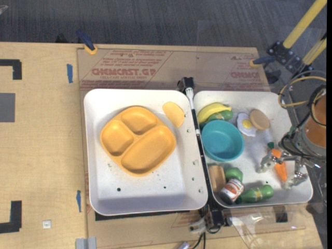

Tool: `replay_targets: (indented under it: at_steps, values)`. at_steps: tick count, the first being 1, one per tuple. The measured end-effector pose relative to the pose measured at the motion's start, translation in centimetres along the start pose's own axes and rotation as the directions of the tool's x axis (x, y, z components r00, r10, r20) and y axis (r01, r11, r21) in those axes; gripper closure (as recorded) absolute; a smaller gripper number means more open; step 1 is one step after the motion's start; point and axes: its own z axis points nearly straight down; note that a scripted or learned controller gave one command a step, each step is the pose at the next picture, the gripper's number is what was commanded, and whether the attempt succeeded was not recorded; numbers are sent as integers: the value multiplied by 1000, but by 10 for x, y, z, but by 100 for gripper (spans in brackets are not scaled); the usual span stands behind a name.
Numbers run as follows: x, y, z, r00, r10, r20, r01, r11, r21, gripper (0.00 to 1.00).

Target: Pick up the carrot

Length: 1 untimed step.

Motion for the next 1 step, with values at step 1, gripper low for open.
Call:
replay_targets:
  at_steps: [1]
  values:
    - [5,8,0,980,199,-2,-199,980,-5,0]
